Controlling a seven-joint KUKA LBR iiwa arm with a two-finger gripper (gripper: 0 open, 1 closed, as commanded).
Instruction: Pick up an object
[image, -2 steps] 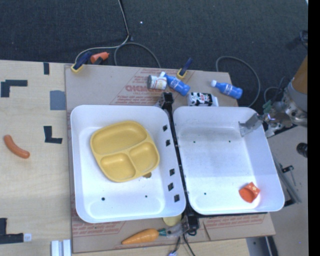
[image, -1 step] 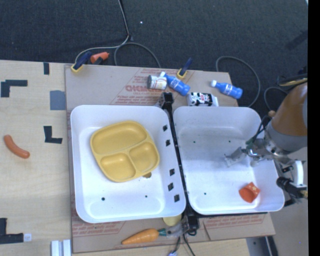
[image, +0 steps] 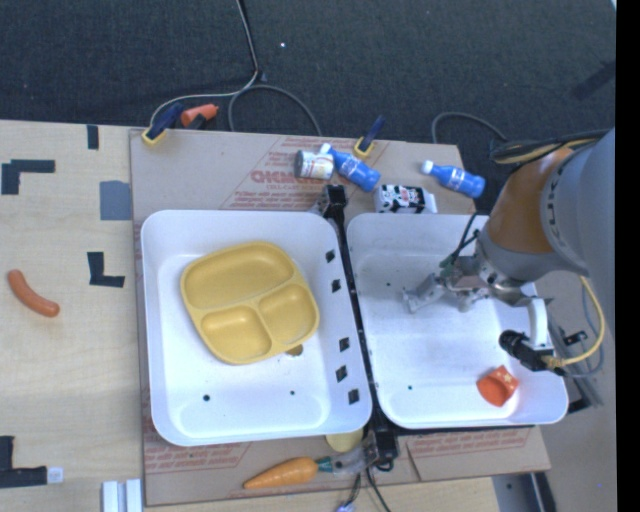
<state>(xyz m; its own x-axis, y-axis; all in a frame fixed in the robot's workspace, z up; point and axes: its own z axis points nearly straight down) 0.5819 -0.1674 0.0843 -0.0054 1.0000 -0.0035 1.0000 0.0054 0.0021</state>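
A brown board (image: 260, 180) lies on a pale wooden bench (image: 60, 230), with dark carpet (image: 120, 50) beyond its far edge. Two shallow white bins sit side by side on the board. The left bin (image: 165, 400) holds a yellow divided plate (image: 250, 300), slightly turned. In the right bin (image: 400, 400) a small orange object (image: 497, 386) lies near the front right corner, well apart from the gripper (image: 418, 296), which hangs low over the middle of that bin, pointing left; I cannot tell how its jaws stand. The grey arm (image: 560, 220) with its orange band reaches in from the right. Behind the bins lie two blue-and-white bottles (image: 355, 168) (image: 455, 179) and clamps. A carrot (image: 282, 473) lies at the front edge of the board, and a sausage-like toy (image: 33, 293) rests on the bench to the left. A black cable (image: 250, 60) trails over the carpet.
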